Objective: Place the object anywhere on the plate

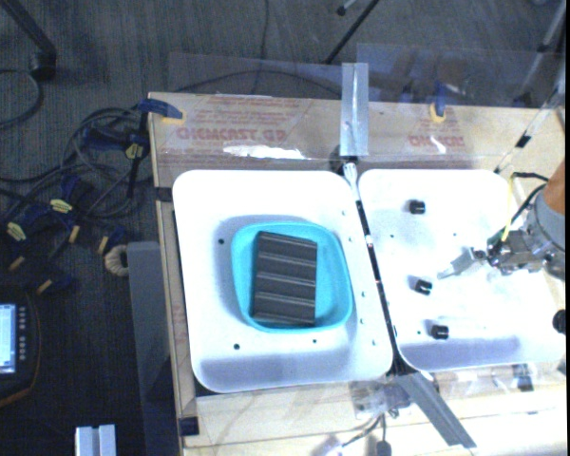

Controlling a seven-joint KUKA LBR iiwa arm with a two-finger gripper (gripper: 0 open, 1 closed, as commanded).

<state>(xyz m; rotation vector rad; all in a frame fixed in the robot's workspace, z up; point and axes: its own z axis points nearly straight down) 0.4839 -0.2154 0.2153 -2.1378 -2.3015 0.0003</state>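
so, nearest the front edge, the left bin [199, 350] holds a light blue plate [334, 283], and a dark grey ribbed block [285, 277] lies flat on it, roughly centred, its grooves running across. beside it, the right bin [475, 345] has three small black knobs [422, 286] on its floor. the gripper [461, 263] hovers low over that bin, reaching in from the right, with nothing held; how far it is open i cannot tell. farther back, the cardboard [237, 126] carries red printing, too blurred to read.
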